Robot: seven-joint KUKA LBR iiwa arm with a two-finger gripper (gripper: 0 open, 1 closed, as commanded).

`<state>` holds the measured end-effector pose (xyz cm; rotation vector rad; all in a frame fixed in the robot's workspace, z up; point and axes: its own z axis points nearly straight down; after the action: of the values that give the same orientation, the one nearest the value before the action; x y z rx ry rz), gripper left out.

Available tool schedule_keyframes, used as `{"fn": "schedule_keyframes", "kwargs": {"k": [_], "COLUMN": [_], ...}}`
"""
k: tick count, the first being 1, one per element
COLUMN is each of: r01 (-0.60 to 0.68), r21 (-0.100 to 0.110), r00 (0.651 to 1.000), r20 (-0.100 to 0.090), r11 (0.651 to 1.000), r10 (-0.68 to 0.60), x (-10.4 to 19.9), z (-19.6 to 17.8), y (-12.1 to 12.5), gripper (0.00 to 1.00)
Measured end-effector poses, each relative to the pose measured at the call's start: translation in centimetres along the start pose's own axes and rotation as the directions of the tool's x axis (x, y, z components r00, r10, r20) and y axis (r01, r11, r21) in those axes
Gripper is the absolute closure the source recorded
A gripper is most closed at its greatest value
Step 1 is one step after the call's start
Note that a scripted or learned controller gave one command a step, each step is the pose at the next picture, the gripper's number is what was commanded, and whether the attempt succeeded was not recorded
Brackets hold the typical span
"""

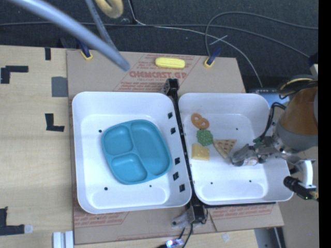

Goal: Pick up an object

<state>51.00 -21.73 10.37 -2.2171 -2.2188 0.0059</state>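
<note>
**Gripper low in right bin, reach step under way, nothing held**

Nearest the camera: front rim of the two white bins, w/ a black clip at the seam. Left bin point(85, 138) holds a blue divided plate point(136, 151), three compartments, lying flat.

Right bin point(232, 190) has the candidate items, clustered near the divider: a pretzel point(199, 121) at the back, a green broccoli-like piece point(205, 137) just in front of it, a yellow cheese-like block point(200, 152) in front of that, and a tan cracker wedge point(225, 148) to their right.

Gripper point(243, 156) sits low over the bin floor, just beside the cracker wedge on the arm's side. Grey/orange arm point(300, 120) comes in over the right wall. Claw state: can't tell, the tip is a blurred grey mass, and no item is seen between the fingers.

Step, as I judge it: approach/positioning for a grasp; pick not made. Nearest target looks like the cracker wedge, maybe touching the tip, can't be sure.

Next move calls for: centring over one item, straddling it, then closing and lifting. Flat thin wedge = hard to pinch off the floor; may slide. The block or green piece looks easier.

Outside the bins: a yellow corn-like toy point(169, 62) on the cardboard behind.
</note>
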Motion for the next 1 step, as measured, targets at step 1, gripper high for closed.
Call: {"fn": "schedule_keyframes", "kwargs": {"k": [1], "r01": [0.000], "r21": [-0.008], "r00": [1.000], "r20": [0.000], "r11": [1.000], "r10": [0.000], "x": [0.06], "z": [1.69], "y": [0.19], "gripper": [0.00]}}
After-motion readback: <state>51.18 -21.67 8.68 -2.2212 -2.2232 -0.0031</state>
